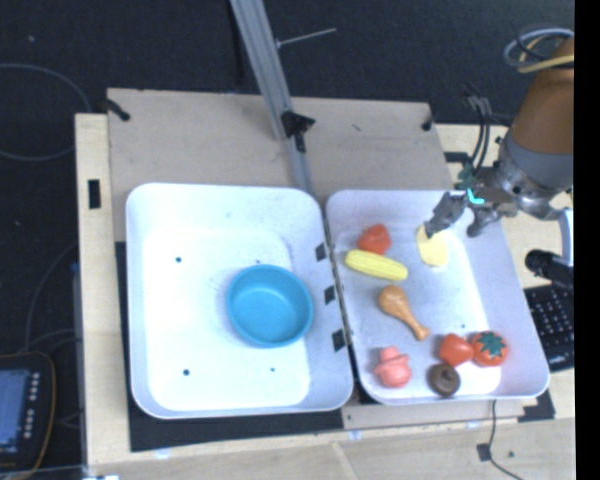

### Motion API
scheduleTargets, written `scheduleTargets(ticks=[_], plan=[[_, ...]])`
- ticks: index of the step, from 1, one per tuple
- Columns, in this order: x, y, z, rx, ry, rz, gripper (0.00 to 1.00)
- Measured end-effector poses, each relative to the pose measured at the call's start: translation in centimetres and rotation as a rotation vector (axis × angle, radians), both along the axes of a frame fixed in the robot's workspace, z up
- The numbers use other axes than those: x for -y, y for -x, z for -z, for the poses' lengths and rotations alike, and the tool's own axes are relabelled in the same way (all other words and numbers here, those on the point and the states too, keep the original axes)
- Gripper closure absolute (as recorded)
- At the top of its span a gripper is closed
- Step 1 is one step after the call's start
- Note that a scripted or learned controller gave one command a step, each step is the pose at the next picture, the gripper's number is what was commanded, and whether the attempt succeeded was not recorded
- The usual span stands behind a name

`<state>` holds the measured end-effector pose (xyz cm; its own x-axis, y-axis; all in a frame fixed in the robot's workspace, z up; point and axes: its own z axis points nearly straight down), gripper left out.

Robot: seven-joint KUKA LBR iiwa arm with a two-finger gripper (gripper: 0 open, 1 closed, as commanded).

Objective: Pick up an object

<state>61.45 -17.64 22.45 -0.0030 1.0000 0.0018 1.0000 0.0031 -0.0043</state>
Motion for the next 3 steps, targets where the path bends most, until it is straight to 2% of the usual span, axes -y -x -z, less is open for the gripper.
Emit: scheduleTargets(ticks=[1,2,3], plan=[[0.0,-0.1,-0.4,0.007,0.001,-0.001,0.0],[0.8,-0.5,4.1,0.002,0.006,0.005,0.0],[1.1,-0.9,10.3,0.002,0.006,0.009,0.0]])
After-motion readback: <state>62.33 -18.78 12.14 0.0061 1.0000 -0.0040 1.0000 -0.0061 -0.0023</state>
